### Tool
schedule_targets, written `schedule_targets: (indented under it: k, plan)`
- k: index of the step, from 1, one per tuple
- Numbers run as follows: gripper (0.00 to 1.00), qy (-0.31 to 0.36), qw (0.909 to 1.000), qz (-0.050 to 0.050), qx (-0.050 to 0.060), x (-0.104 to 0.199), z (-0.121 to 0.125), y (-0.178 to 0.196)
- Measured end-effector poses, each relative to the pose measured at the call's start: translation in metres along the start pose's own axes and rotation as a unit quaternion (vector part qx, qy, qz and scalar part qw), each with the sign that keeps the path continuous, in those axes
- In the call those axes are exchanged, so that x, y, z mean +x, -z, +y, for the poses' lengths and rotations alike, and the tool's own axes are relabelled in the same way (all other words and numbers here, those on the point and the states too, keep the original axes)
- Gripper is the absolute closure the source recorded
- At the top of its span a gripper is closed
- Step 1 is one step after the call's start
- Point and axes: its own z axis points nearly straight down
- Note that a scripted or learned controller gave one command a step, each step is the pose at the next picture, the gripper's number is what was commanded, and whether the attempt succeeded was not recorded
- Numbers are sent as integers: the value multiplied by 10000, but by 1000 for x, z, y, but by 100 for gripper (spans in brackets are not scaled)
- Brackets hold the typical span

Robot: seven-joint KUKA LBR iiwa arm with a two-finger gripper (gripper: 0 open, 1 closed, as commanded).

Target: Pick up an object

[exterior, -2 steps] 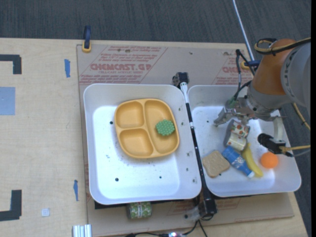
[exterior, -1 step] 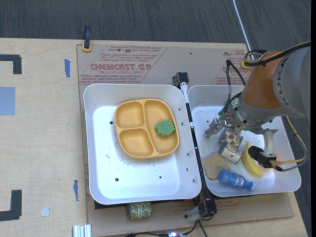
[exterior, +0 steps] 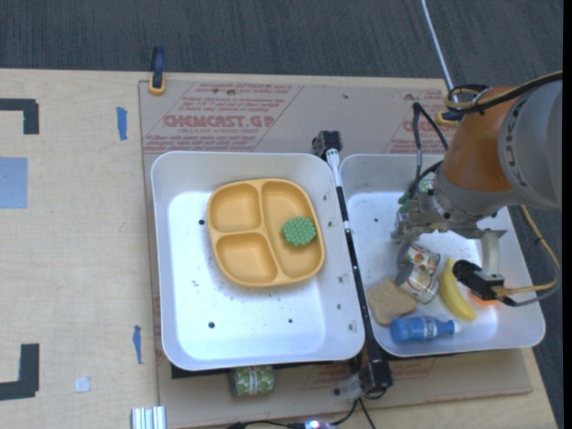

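- The bench (exterior: 80, 239) is carrying two shallow white bins side by side; the left bin (exterior: 183, 329) is lying under the middle of the camera view, the right bin (exterior: 518, 333) against its right wall.
- The arm (exterior: 514, 146), grey with an orange band, is reaching in from the right and hanging over the upper half of the right bin.
- A yellow divided plate (exterior: 246, 217) is sitting in the left bin, with a small green round piece (exterior: 299, 231) lying in its right-hand compartment.
- The gripper (exterior: 413, 224) is pointing down into the right bin, over bare floor near its left middle. Cables and dark hardware are crowding it; I cannot tell whether the claw is wide or narrow, and nothing is visibly held.
- Candidate objects are clustering just below the gripper in the view, toward the bin's near edge: a crumpled printed can (exterior: 420, 273) is the nearest, directly beneath the tip and possibly touching it.
- A banana (exterior: 457, 295) is lying right of the can, long axis running down the view and slightly rightward.
- A blue bottle (exterior: 422, 330) is lying along the near wall, long axis left to right.
- A tan slice of bread (exterior: 390, 301) is lying flat, touching the can's lower left.
- Judgement: the pick is turning on a short move toward the near edge; the can is closest, but its neighbours are crowding it.
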Motion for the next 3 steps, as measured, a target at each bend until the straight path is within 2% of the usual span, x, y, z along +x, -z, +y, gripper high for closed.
schedule_targets:
  k: [1, 2, 3]
  plan:
    - [100, -8, 10000, -9, 18, -65, -73, -10]
    - [0, 1, 10000, 1, 14, -64, -72, -11]
    - [0, 12, 10000, 13, 10, -6, -99, -10]
